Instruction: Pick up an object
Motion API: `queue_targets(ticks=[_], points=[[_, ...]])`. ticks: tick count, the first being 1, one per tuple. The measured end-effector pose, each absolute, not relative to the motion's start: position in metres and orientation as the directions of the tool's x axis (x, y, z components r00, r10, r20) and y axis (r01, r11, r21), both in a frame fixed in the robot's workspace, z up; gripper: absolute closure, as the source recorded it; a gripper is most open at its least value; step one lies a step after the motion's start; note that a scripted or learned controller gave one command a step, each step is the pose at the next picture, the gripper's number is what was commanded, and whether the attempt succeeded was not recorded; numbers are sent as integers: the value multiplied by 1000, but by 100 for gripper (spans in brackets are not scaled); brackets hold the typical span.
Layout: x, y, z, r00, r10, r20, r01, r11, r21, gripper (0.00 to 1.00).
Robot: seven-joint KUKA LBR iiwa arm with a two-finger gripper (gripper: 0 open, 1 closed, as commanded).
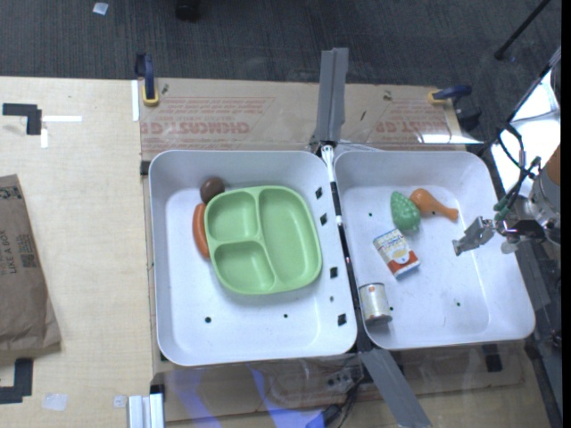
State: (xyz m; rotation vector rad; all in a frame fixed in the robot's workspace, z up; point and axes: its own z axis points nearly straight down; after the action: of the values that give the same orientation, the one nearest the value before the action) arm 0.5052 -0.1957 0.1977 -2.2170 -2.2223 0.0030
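A: Gripper (473, 235) over right bin (500, 315), fingers look parted, nothing between them.

B: Nearest target?

A: Small carton (396, 251), mid-bin, lying flat. Probably light, stiff, crushable; grip across its narrow sides.

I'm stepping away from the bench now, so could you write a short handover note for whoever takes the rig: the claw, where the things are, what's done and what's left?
Claw: over the right side of the right bin, nothing seen between its fingers; whether it is open or shut cannot be told.
Right bin: green pine-cone-shaped toy touching an orange drumstick-shaped toy near the back, a small carton in the middle, a metal can on its side by the front left corner.
Left bin: green divided plate partly over an orange item, with a brown item behind.
Done: nothing picked.
Left: grasp and lift one object; the carton lies closest.
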Motion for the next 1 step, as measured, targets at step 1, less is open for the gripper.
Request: queue_targets(ticks=[1], points=[[574,-143,170,155,988,-1,988,-155,-2,0]])
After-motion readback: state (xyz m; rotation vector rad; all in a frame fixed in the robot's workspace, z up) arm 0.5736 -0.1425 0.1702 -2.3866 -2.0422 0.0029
